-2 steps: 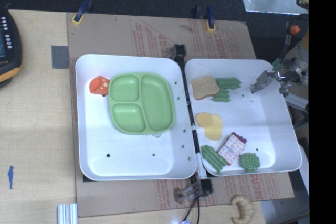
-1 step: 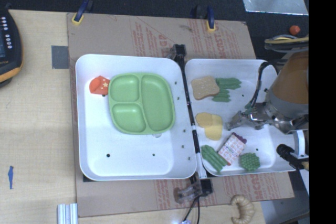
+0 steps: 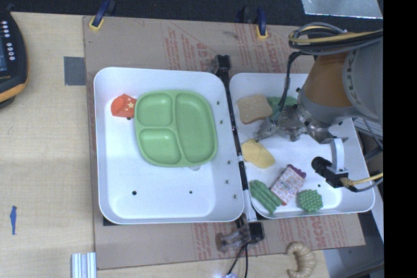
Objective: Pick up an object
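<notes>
Cardboard covers my desk (image 3: 58, 159) under two white bins. I see the left bin (image 3: 117, 198) carrying a green divided plate (image 3: 176, 127) with a red toy (image 3: 122, 106) beside it. My hand (image 3: 281, 128) sits low in the right bin (image 3: 355, 205) near a bread slice (image 3: 253, 107); its grip I cannot tell. Yellow piece (image 3: 258, 154), pink packet (image 3: 288, 183), green pod (image 3: 264, 196) and green ball (image 3: 310, 200) lie apart.

A robotics lab: clamped cardboard bench (image 3: 163, 36), teach pendant (image 3: 10, 55), cabled arm (image 3: 339, 75)

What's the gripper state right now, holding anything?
Gripper: low in the right bin, next to the bread slice; open or closed cannot be told, and nothing is visibly held.
</notes>
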`<state>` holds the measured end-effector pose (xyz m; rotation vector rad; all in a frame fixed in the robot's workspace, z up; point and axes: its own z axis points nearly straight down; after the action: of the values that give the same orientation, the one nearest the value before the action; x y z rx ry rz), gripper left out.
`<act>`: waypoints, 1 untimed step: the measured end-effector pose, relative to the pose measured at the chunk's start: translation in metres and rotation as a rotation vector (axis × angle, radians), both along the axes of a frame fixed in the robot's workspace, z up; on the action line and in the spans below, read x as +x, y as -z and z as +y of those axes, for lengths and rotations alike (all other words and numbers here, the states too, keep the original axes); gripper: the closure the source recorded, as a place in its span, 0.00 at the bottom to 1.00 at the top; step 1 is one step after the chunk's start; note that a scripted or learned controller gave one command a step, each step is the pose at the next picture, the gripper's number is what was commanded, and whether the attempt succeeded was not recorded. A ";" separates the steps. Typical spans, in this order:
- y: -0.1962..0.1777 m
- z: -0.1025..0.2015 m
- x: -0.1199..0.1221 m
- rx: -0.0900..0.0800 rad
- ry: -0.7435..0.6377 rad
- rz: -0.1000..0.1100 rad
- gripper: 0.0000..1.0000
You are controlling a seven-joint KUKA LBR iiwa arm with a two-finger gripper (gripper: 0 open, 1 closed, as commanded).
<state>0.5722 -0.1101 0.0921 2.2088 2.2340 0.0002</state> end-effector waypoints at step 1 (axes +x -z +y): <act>-0.001 -0.034 0.088 -0.003 0.004 -0.006 0.00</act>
<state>0.6606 -0.1436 0.0935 2.2091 2.2249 0.0028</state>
